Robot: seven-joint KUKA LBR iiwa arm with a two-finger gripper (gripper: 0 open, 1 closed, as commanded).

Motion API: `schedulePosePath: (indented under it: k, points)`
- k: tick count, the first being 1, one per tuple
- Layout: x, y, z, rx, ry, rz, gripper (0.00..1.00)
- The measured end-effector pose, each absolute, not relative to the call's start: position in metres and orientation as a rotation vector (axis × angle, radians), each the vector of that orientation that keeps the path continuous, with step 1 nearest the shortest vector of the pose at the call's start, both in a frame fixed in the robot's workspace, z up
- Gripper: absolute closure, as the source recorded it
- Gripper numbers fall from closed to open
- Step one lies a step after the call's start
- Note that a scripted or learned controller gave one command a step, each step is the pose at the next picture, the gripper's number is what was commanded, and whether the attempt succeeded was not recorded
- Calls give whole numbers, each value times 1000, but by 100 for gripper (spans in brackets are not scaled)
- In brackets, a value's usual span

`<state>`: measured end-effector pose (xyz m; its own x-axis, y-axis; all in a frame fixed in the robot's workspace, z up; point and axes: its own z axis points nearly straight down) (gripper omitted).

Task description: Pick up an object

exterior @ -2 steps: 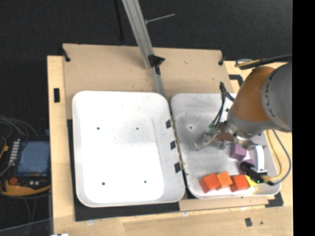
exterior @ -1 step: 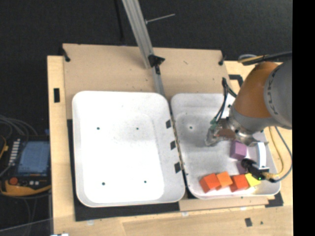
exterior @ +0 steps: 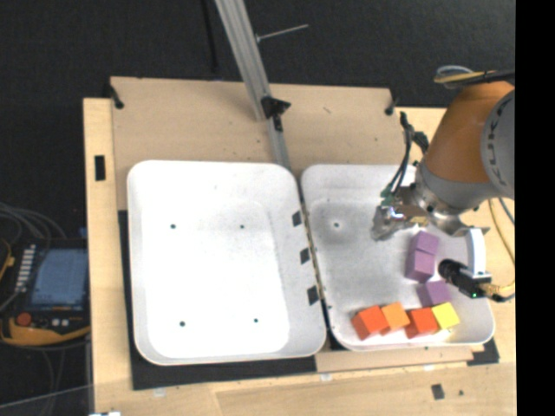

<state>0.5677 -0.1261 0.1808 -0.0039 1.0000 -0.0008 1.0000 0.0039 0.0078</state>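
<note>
On wooden bench (exterior: 208, 120), two white bins (exterior: 217, 258); dark floor around; pincer (exterior: 388, 219) state unclear.

Left of the pincer (exterior: 388, 221) the right bin's floor (exterior: 347, 258) lies bare and open. Just beside it on the near right stands a purple block (exterior: 423, 256). Further toward the near rim, orange blocks (exterior: 373, 321), a red one (exterior: 422, 321) and a yellow block (exterior: 446, 316) crowd together.
</note>
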Motion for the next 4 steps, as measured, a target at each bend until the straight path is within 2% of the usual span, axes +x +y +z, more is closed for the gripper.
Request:
schedulePosePath:
  k: [1,4]
  points:
    - [569,-127,211,2213,2224,5,100]
    - [551,30,249,2210,2231,6,100]
